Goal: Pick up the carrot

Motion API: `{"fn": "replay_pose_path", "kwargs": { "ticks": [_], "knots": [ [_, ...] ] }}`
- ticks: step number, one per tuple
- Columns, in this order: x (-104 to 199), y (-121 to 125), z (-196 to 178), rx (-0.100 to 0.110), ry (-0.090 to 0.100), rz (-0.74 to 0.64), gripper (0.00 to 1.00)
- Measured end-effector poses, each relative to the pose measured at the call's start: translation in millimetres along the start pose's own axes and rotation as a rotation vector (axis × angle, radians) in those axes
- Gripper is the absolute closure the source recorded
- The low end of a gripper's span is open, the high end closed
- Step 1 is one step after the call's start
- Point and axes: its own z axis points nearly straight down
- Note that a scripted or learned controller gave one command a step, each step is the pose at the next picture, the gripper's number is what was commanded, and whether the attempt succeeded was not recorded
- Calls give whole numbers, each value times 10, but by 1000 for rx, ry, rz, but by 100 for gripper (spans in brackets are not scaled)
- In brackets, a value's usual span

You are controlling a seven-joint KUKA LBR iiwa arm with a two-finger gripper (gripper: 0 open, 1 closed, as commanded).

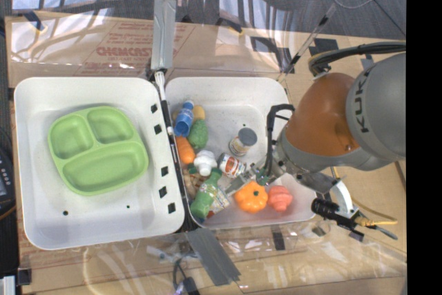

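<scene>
**Partly hidden carrot at the right bin's left wall**

Leftmost, the left bin (34, 148) holds a green divided plate (98, 150), lying flat with its three compartments facing up. A row of black clips runs down the seam between the two bins.

Just past that seam, in the right bin (228, 90), the carrot (184, 150) lies against the left wall, about halfway down. Its long axis runs roughly up and down the view, leaning slightly. Which end is the tip cannot be made out, since its upper end is tucked under the blue bottle (184, 119) and green vegetable (199, 134), and its lower end disappears behind a white round object (205, 163).

Further right sit a small jar with a grey lid (243, 141), a red-and-white can (230, 165), a green bottle (206, 200), an orange pumpkin (251, 197) and a pink item (280, 198). The clutter near the bin's lower left is too jumbled to sort out.

At the right, the grey arm with its orange band (324, 121) covers the bin's right side. The gripper (266, 168) is low among the objects near the can and pumpkin, well apart from the carrot; whether it is parted or closed cannot be told.
</scene>
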Motion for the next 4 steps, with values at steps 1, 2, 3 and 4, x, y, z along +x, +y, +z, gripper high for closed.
{"fn": "replay_pose_path", "kwargs": {
  "ticks": [1, 2, 3, 4],
  "knots": [
    [355, 224, 438, -11, -12, 119, 0],
    [-113, -48, 117, -2, -2, 225, 0],
    [55, 54, 446, -7, -2, 406, 0],
    [162, 95, -200, -4, -2, 281, 0]
  ]
}}
